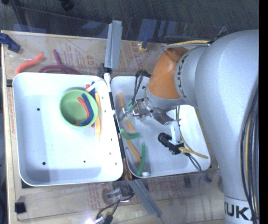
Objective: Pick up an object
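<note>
Hand (130, 110) low over right bin (194, 125)

A wooden bench (68, 48) fills most of the frame. Two white bins sit on it side by side, the left bin (45, 157) and the right bin (196, 139). An orange strip (29, 63) and a purple cord (61, 68) lie at the upper left.

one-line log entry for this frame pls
arm: over right bin | gripper: low at its left side, among orange and green pieces | left bin: green bowl | grasp: unconfirmed
</note>
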